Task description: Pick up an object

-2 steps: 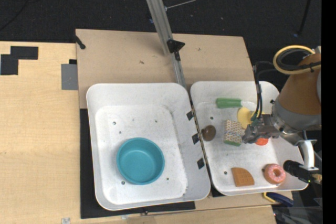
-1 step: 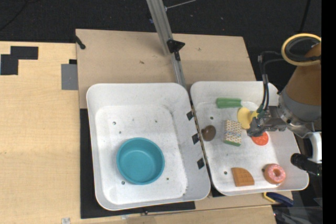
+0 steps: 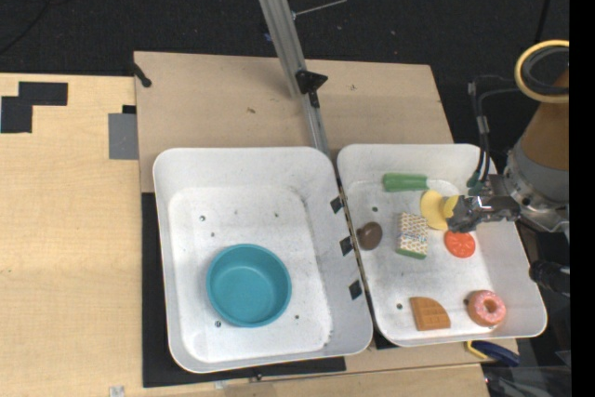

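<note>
The gripper (image 3: 462, 217) hovers low in the right bin (image 3: 530, 311), between a yellow object (image 3: 435, 206) and a red object (image 3: 460, 244). Its finger state is unclear. It appears to be approaching; next comes a clean closure.

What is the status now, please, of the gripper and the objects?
Gripper low in right bin, beside yellow object and red object. Nothing seen held. Patterned block, green object close by.

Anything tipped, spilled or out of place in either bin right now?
Nothing stands out. The blue bowl sits upright in the left bin. The right bin holds small items lying apart, none spilled over its rim. The end effector is low beside the yellow piece.
</note>
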Motion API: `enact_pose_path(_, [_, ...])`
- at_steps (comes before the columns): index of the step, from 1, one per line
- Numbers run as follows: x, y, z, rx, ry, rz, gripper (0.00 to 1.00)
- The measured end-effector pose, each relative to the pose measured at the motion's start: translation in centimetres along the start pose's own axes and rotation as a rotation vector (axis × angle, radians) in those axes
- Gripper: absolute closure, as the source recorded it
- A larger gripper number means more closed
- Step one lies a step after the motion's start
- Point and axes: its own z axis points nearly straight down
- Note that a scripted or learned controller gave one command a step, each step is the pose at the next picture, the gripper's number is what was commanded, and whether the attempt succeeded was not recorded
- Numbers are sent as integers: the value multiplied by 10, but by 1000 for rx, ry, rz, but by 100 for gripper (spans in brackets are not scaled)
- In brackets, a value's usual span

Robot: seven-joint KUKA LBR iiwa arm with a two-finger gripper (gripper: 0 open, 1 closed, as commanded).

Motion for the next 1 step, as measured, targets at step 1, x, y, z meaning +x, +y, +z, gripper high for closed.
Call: enact_pose_path(1, [58, -13, 1, 3, 2, -4, 100])
